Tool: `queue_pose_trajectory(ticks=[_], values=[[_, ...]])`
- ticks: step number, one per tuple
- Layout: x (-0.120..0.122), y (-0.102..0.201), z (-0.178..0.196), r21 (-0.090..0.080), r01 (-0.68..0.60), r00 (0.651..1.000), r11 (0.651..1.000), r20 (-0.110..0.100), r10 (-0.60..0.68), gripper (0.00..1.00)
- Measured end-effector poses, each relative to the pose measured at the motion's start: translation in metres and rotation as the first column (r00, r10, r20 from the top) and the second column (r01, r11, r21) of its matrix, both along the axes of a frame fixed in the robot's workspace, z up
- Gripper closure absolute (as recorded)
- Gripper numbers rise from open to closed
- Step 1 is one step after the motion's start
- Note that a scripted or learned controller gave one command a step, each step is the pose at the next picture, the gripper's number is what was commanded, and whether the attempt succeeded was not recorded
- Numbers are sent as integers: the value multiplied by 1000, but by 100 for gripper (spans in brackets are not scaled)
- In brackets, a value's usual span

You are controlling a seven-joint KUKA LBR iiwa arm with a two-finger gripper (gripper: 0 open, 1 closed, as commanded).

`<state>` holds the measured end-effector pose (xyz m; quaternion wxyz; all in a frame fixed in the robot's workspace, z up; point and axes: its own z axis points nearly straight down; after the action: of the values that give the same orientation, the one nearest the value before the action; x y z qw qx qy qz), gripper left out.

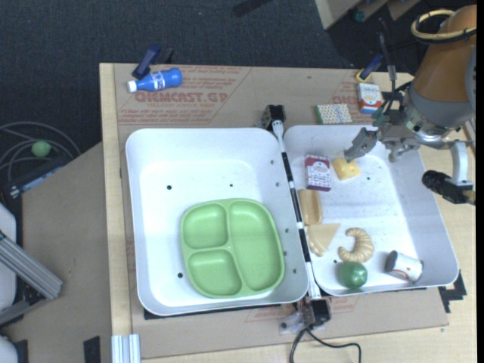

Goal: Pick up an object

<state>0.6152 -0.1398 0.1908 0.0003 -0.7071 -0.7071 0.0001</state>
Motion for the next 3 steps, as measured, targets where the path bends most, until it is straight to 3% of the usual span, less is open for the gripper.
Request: queue_pose_trajectory(ticks=[1,2,3], values=[[33,-13,-102,1,0,1000,1000,-3,0,0],[-7,34,-106,1,-1,1000,1000,-1,1,0],[-110,8,-107,0,1,1000,1000,-1,-1,0]])
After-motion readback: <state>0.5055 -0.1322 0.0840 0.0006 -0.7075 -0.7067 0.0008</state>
